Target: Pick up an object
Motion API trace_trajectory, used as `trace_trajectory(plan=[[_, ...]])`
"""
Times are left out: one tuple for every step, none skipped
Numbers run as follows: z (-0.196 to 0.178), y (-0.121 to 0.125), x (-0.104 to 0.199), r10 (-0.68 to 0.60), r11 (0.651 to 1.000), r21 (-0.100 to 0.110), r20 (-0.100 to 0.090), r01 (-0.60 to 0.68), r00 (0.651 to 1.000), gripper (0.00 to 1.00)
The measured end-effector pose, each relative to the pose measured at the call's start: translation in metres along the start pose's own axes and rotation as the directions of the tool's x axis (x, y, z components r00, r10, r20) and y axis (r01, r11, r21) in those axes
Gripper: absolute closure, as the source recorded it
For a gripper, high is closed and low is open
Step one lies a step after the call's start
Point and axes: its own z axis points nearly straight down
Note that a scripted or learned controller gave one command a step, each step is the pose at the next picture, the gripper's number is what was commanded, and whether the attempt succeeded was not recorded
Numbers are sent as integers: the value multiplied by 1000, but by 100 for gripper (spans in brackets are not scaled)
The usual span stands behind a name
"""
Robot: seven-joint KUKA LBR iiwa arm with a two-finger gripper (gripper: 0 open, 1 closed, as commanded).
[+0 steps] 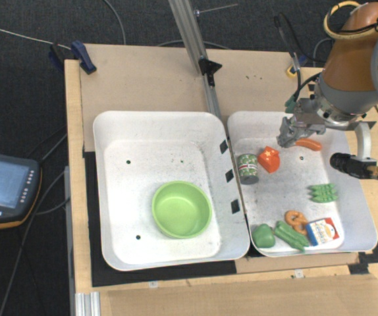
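Gripper (293,134): low over the far part of the right bin (367,226), pointing down; whether it is open or closed cannot be told, and nothing is seen in its hold.
Carrot (309,145): orange, lying just beside the gripper's tip.
Red pepper (269,159): near, toward the bin's middle.
Can (247,167): green-labelled, beside the pepper, at the divide between bins.
Green pods (323,192): right side of the bin.
Pretzel (296,219), carton (324,231), long green vegetable (290,236), green pepper (263,236): clustered at the near edge.
Left bin (110,127): holds one green bowl (182,209).
Counter (143,78): carries both bins.
Status: pick judged not yet made; every object rests in a bin. Remaining: grasp and lift, the carrot or red pepper being likeliest.
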Motion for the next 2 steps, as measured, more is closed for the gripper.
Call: trace_trajectory(plan=[[-12,8,47,0,1000,0,0,0,1000,100],[-20,10,106,-1,1000,1,0,1,1000,100]])
